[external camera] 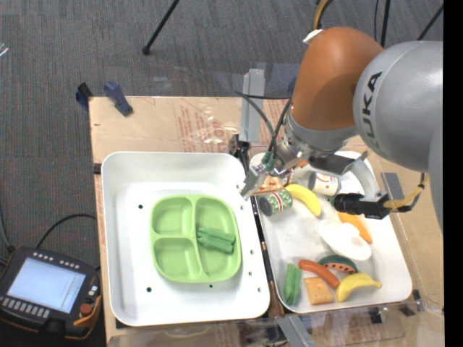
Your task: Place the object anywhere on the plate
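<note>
The claw [266, 173] hangs low over the near-left corner of the right bin [401, 266], right at the seam between the two bins, and whether its tips are spread or pressed together I cannot tell from up here. Just below it lies a small can [275, 202] on its side, long axis running left to right and a touch upward, seemingly touching or almost touching the claw; I'd judge that's the thing being gone for, though nothing is visibly pinched. The green plate [173, 226] sits in the left bin [119, 194], down and to the left of the claw, so the carry would cross the bin walls leftward. That plate has three compartments, and a green bean pod [216, 238] already lies across the divider toward its right side. Sharing the right bin: a banana [307, 199] just beside the can, a carrot [358, 226], an egg [346, 240], a sausage [319, 271], a second banana [354, 286].
</note>
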`<state>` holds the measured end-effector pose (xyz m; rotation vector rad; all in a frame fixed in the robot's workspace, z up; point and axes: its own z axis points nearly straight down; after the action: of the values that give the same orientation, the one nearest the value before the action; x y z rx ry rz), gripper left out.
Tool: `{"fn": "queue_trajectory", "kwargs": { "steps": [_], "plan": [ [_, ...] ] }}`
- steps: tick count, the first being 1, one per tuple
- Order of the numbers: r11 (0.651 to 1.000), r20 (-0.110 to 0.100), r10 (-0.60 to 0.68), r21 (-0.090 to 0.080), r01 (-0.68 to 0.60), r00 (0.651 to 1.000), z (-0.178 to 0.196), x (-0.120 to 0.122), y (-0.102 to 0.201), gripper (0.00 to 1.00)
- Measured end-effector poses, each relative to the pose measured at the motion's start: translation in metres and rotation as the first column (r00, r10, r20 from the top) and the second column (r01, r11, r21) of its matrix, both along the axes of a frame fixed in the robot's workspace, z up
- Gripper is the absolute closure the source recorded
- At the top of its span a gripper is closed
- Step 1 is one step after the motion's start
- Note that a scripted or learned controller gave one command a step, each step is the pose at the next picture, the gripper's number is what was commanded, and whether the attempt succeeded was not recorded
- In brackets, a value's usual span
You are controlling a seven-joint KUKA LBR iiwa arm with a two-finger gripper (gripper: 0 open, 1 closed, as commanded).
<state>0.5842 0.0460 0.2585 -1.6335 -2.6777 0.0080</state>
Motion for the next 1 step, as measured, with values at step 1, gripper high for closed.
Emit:
{"fn": "queue_trajectory", "kwargs": {
  "steps": [1],
  "plan": [
    [0.994,0.003,0.106,0.002,-0.106,0.994,0.0083,-0.0425,0.0365,1.0]
  ]
}}
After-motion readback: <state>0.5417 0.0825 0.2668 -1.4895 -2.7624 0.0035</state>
